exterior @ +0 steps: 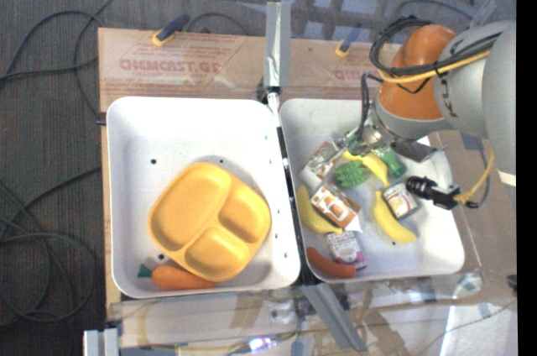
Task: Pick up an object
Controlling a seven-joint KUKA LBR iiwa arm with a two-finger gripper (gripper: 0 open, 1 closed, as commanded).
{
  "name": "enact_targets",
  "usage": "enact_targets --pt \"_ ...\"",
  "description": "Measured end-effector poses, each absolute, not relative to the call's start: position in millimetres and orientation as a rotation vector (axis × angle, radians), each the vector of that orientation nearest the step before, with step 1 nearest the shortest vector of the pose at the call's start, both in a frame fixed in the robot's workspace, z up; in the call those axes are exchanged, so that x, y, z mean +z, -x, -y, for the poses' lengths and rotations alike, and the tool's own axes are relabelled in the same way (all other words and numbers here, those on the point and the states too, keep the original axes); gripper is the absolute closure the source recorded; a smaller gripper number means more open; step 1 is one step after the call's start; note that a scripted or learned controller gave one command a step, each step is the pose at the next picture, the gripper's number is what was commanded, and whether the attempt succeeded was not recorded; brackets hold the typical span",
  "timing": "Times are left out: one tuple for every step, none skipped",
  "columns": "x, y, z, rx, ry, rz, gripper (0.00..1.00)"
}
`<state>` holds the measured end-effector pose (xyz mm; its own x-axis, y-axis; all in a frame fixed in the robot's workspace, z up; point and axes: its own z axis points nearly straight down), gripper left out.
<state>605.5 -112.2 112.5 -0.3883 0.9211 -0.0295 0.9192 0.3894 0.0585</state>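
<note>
Tool (367, 146) low, touching green toy (351, 174)

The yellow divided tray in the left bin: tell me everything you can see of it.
The yellow divided tray looks like glossy moulded plastic with rounded corners and three bulging sections, so it seems to lie upside down. It sits askew in the left bin, toward the near right corner. An orange carrot lies against its near edge.

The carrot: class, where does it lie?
The carrot lies in the left bin, at its near corner, tucked against the yellow tray.
</note>
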Motion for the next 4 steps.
enact_targets --pt "111.9 -592.0 108.2 0.04 -1.555 -2.656 0.0" --pt "112.2 -566.2 106.0 0.033 -1.285 -2.791 0.0" --pt "112.7 -562.8 106.6 0.025 -0.872 -2.943 0.0" --pt "113.3 -514.5 102.1 0.012 -0.729 -2.969 0.0"
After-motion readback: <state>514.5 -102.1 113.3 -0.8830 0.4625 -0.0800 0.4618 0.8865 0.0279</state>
